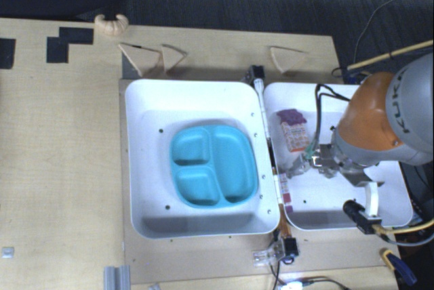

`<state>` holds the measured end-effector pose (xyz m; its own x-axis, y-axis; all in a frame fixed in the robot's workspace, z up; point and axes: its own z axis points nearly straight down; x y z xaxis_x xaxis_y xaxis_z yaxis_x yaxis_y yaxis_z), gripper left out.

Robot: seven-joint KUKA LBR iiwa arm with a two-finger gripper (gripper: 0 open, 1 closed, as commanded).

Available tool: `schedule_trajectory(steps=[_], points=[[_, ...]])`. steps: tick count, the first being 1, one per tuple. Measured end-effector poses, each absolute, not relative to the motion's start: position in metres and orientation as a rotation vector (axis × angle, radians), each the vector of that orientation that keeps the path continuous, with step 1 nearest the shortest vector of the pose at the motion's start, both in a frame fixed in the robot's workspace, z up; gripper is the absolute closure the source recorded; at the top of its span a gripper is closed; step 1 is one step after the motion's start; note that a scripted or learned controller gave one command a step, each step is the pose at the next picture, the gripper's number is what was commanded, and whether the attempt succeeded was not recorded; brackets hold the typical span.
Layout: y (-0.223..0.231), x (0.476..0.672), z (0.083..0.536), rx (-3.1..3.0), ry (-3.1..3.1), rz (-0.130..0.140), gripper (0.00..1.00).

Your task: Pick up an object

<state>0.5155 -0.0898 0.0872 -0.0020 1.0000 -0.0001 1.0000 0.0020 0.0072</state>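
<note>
Gripper point(298, 164) – low in right bin point(400, 211), finger state unclear; small carton point(293, 129) just beside – risk: nudged aside, not grasped

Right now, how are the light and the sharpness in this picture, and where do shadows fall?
Camera view: even, soft light with no strong glare; the whole picture is slightly blurred, so the print on the small packet cannot be read; a soft grey shadow lies under the blue tray in the left bin, and the arm darkens part of the right bin.
</note>
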Motion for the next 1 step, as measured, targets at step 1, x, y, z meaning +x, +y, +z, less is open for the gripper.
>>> schedule_trajectory(steps=[1], points=[[-0.0896,0.5176,0.0990,2.211,2.218,0.014,1.00]])
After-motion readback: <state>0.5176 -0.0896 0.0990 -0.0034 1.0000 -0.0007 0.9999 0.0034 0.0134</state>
